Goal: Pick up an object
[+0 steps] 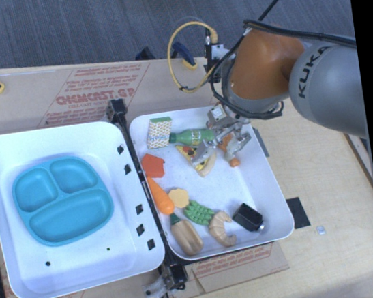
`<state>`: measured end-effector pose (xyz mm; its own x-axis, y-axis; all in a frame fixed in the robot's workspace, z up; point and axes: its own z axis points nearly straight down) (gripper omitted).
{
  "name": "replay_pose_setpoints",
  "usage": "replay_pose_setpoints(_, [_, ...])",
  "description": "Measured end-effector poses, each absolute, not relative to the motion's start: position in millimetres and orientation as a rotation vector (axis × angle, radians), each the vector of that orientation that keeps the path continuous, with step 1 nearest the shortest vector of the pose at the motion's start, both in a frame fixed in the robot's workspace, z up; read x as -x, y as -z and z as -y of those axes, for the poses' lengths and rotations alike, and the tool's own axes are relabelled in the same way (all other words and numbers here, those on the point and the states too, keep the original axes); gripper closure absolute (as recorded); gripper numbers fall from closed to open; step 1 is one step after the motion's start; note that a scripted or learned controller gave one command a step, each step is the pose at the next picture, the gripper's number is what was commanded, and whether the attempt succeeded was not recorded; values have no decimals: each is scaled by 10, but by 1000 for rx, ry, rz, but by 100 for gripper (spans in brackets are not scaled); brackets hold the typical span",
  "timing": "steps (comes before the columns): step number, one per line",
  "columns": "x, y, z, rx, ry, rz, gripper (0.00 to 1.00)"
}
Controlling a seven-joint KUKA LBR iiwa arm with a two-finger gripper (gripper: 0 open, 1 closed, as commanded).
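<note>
Camera view looks down on two white bins sitting side by side on a cardboard sheet (89, 90) on the surface (315, 182). The left bin (4, 225) has a blue divided plate (63, 200) lying flat in the middle. The right bin (261, 179) is where all the little toy food is.

The arm (322, 88) comes in from the right, and the gripper (225, 141) is down low over the far part of the right bin, right in the clutter there. Honestly can't tell whether it's spread or pressed together, or whether it has hold of anything.

Right at the gripper there's a green bottle (195, 137) lying on its side, a yellow wedge (204, 163) just below that, and a small orange piece (234, 161) toward the view's right. Can't tell if it actually touches any of them. A little box (159, 133) sits just left of the bottle's end.

Down the bin's left wall there's a red piece (152, 165), then a carrot (161, 196), with a yellow round thing (179, 197) just beside the carrot. The near end of the bin has a green pod (199, 212), a bread roll (187, 238), a croissant (221, 230) and a black block (248, 217), all close together and well apart from the gripper.
</note>
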<state>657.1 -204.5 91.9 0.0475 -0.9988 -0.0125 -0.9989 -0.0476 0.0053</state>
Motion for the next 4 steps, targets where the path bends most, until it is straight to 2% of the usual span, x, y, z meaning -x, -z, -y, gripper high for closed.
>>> replay_pose_setpoints(1, [-6561, -913, 1647, 2508, -8, -1895, 0])
replay_pose_setpoints(2, [-6056, -915, 1987, 2575, -6, -1802, 0])
replay_pose_setpoints(3, [-5636, -913, 1572, 2694, -9, -1617, 0])
replay_pose_setpoints(4, [-6567, -916, 1317, 2772, -4, -1477, 0])
